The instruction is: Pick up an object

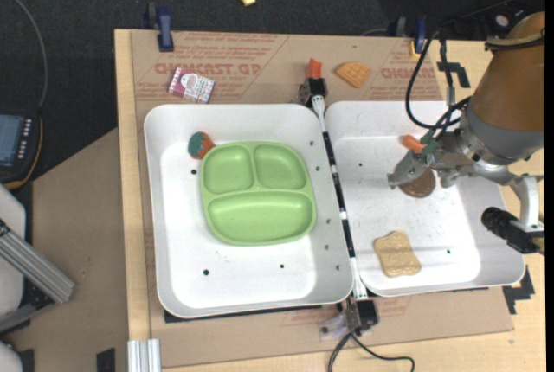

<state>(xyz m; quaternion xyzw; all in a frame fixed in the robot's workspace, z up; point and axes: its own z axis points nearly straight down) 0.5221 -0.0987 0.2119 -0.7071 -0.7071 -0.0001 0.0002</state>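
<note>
Under end effector [415, 174], brown disc [420, 185]

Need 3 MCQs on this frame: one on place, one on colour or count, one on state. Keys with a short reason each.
1. Where is the green plate?
A. left bin
B. right bin
C. on the bench, off both bins

2. How many compartments does the plate have?
A. two
B. three
C. four

3. How does the end effector stand?
A. high over the left bin
B. outside both bins
C. low in the right bin, by a brown disc

Key: 1 A, it lies in the left bin. 2 B, two small sections above one wide one. 3 C, it sits over the right bin right at the brown disc; the tan cracker lies nearer the front rim.
</note>
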